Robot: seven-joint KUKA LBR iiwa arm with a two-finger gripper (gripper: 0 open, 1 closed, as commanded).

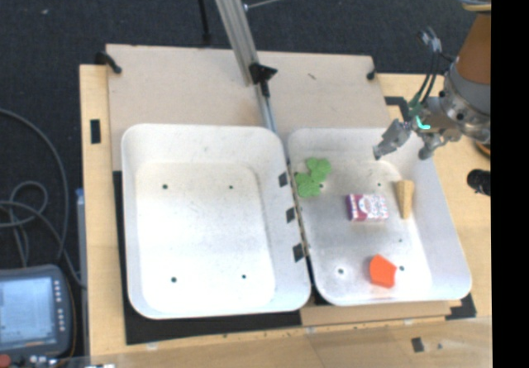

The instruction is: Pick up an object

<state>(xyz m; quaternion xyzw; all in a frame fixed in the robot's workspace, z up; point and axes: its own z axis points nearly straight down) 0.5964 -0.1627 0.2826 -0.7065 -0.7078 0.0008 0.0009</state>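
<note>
We see a green toy (312,177) at the right bin's (438,226) left edge, then a small purple-and-white box (366,207) mid-bin, its print too blurred to read, an orange block (382,271) near the front edge, and a tan cone (404,197). The gripper (407,143) hovers over the far right corner, fingers spread, holding nothing.

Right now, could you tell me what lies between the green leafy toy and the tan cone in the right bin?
In the camera view, the small purple-and-white box sits between the green leafy toy and the tan cone, slightly lower than both.
</note>
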